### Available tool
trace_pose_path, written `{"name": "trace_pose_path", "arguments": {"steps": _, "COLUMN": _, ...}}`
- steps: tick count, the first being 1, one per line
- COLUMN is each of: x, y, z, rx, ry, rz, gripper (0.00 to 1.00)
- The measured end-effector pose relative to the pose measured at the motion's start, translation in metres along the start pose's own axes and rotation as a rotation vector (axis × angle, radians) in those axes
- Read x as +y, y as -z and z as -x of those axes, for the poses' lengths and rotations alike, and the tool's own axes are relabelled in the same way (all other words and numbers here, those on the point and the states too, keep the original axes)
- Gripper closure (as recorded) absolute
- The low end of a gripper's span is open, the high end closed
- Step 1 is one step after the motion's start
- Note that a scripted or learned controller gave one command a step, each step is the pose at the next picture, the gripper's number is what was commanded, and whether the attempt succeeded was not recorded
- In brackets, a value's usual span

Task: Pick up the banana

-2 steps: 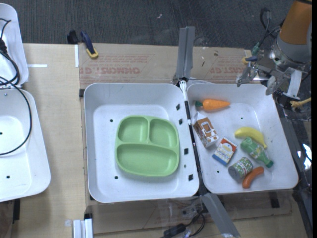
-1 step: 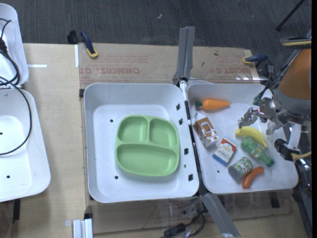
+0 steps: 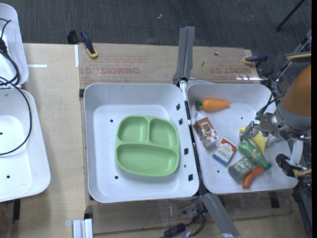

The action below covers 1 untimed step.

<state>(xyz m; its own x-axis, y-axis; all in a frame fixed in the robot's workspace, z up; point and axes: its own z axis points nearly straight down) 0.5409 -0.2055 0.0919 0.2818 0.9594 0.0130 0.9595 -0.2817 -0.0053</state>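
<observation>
- On the left, the left bin (image 3: 94,133) holds only a green divided plate (image 3: 147,146), lying flat; this side has no part in the present step.
- The right bin (image 3: 218,180) holds the clutter: a carrot (image 3: 216,104) near the back, a small carton (image 3: 206,132), a little box (image 3: 225,150), a can (image 3: 239,167) and an orange-red piece (image 3: 251,176) at the front.
- The banana (image 3: 258,142) is at the right side of this bin, a yellow piece partly hidden, touching a green bottle (image 3: 254,154) that lies tilted just in front of it.
- The step in hand, I judge, is to close on the banana. To do it well, the fingers should go on both sides of the yellow body only and not take the green bottle together with it.
- A lift straight up seems the safest, because the neighbours are pressed close and could be dragged.
- The gripper (image 3: 253,129) is low over the banana, at the right edge of the bin; I cannot tell how far it is open or if it has anything.
- The arm (image 3: 299,100) comes in from the right, its orange band above the wrist, bent down towards the bin.
</observation>
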Motion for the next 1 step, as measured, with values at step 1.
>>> {"name": "trace_pose_path", "arguments": {"steps": 1, "x": 0.0002, "y": 0.0085, "z": 0.0032, "rx": -0.007, "ry": -0.005, "rz": 0.002, "gripper": 1.0}}
